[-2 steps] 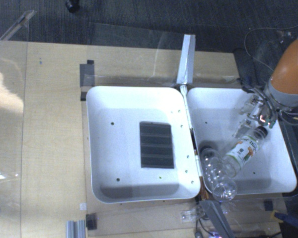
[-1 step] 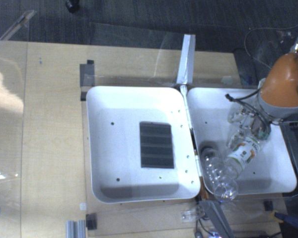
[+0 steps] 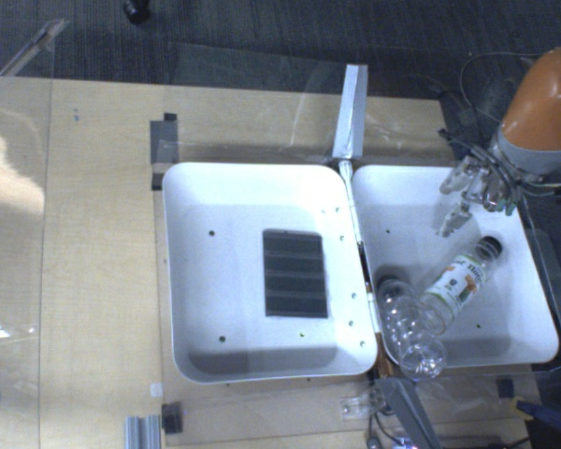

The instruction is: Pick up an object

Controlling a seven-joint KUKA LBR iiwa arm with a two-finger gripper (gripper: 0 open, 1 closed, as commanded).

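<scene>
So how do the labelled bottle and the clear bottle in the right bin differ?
The labelled bottle has a dark cap and a white label with printing; the clear bottle has no label and looks see-through all over. The labelled bottle lies slantwise near the middle of the right bin; the clear bottle lies against that bin's near-left corner by the divider. Both lie on their sides, and their ends look to touch or nearly touch.

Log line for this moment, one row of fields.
gripper: over right bin, upper part, holding nothing | bottle: lying in right bin | clear cup: beside bottle | left bin: dark ridged pad
</scene>
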